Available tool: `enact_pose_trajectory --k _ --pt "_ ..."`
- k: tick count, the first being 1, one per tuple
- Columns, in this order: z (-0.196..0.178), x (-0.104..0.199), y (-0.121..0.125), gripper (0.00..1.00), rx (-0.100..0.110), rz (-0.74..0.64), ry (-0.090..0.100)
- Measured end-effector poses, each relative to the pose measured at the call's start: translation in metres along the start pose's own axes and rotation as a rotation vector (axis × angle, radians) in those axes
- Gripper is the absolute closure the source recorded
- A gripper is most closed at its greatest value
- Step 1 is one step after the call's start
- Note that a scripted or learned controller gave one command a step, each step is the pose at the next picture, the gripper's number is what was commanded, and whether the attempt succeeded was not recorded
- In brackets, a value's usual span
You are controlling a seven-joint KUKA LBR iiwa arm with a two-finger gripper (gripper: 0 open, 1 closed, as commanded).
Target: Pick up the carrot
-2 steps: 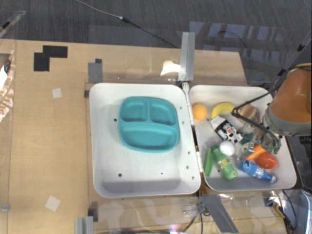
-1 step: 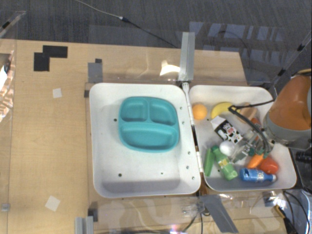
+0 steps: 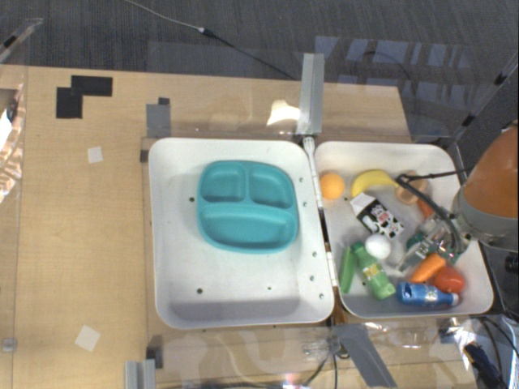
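The carrot [image 3: 426, 268] is a short orange piece lying in the right bin [image 3: 405, 149], near its front right corner. My gripper [image 3: 435, 246] hangs directly over the carrot's upper end, low in the bin and touching or nearly touching it. The arm's orange band [image 3: 496, 186] and grey wrist come in from the right edge and cover part of the bin's right side.
Crowded around the carrot are a red tomato [image 3: 449, 280], a blue bottle [image 3: 425, 297], a green bottle [image 3: 375, 277] and a white ball [image 3: 377, 247]. Farther back lie a black-and-white box [image 3: 378, 216], a banana [image 3: 371, 182] and an orange [image 3: 331, 185]. A teal divided plate [image 3: 246, 205] sits in the left bin [image 3: 174, 241].
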State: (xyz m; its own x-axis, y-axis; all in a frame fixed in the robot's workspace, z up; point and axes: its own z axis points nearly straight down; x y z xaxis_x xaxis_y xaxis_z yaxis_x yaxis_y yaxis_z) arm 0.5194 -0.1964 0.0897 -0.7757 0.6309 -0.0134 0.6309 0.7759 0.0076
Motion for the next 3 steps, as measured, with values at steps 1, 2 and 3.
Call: enact_pose_trajectory --k 1,2,3 --pt "-0.014 -0.003 0.003 1.00 -0.003 -0.010 -0.012" --pt "-0.013 -0.003 0.003 0.00 -0.003 -0.010 -0.010" --pt "0.000 0.011 -0.020 0.00 -0.001 0.157 -0.001"
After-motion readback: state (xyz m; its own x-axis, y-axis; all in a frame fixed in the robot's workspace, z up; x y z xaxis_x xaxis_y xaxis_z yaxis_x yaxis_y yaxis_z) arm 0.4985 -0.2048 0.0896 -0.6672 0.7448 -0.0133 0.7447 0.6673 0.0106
